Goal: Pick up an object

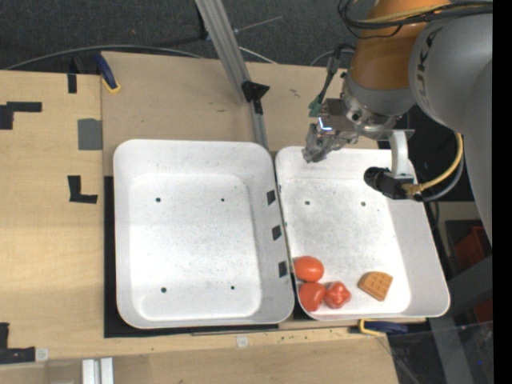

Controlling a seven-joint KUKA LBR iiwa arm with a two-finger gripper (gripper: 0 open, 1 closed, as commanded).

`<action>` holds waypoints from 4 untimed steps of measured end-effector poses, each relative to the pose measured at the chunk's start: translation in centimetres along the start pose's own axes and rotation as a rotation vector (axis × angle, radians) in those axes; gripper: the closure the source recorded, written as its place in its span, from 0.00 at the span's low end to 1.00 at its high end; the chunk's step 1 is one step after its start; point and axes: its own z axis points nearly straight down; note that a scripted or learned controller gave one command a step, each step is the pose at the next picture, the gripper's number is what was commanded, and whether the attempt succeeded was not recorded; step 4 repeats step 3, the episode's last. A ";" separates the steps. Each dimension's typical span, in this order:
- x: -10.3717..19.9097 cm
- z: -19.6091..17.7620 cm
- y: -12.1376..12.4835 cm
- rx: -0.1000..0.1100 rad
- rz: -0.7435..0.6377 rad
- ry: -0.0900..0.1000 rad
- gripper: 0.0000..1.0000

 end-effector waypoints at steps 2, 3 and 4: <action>9.0 2.5 -5.3 0.001 0.000 0.000 1.00; 12.5 3.4 -9.9 0.002 0.001 -0.001 1.00; 12.5 3.4 -9.9 0.002 0.001 -0.001 1.00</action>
